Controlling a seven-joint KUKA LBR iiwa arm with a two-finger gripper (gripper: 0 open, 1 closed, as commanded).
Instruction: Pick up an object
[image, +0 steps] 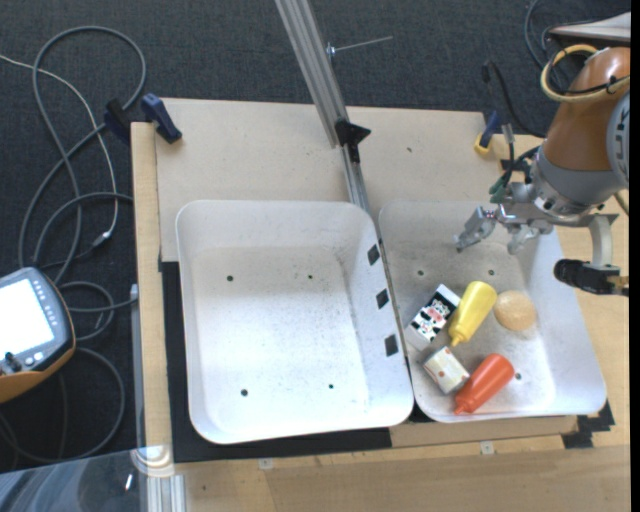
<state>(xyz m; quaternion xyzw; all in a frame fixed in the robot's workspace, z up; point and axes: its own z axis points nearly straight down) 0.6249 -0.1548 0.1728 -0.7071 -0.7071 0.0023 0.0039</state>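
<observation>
While the fingers (497, 232) hang spread and empty over the right bin (575, 340), black-and-white box (434, 315) print unreadable, yellow bottle (471, 310) unlabelled.

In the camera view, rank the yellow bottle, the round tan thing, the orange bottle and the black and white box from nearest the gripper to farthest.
Measured from the gripper above the right bin's far end:
1. Round tan thing, below it, toward the bin's right; yellow bottle, left of that: too close to call.
2. Black and white box, toward the left wall.
3. Orange bottle, at the near edge.
</observation>
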